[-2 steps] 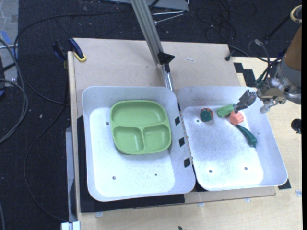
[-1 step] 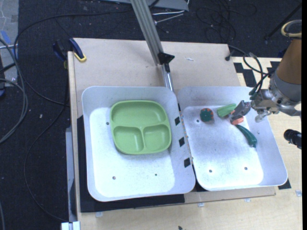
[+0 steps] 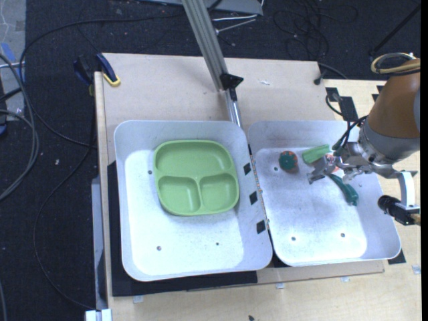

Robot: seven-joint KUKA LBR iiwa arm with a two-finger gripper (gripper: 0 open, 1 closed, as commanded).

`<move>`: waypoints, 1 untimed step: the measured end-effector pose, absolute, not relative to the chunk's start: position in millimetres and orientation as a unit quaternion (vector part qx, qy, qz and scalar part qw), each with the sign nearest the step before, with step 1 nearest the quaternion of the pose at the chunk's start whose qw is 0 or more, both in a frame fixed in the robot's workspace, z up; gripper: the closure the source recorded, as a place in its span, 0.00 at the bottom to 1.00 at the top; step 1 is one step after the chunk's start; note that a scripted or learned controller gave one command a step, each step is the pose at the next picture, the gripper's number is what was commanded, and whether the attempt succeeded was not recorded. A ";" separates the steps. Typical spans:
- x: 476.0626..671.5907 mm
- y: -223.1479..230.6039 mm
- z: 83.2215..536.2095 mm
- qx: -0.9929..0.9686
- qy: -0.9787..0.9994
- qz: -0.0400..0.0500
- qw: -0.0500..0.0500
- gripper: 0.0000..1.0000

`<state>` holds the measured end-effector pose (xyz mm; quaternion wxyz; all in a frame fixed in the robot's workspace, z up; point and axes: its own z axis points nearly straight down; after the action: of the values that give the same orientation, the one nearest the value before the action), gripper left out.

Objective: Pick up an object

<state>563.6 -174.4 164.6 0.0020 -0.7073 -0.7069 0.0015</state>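
Observation:
My gripper [image 3: 324, 170] hangs low over the right bin [image 3: 321, 236], near its upper middle. A light green block [image 3: 314, 154] lies just up and left of it, close to the gripper's tip. Further left rests a small round green and red object [image 3: 288, 160]. A dark teal piece [image 3: 348, 191] lies just below and right of the gripper, partly under the wrist. Nothing is seen held in the gripper.
A green divided plate [image 3: 197, 177] sits in the left bin [image 3: 174, 246]. A slanted metal pole [image 3: 208, 35] rises from between the bins at the back. The arm's orange band [image 3: 396, 105] stands over the right bin's right edge. Cables lie on the dark floor around the bench.

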 end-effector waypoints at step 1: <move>569.1 -180.2 116.8 -0.707 -0.707 0.001 0.001 0.00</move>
<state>569.1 -180.2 116.8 0.0012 -0.7072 -0.7070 0.0011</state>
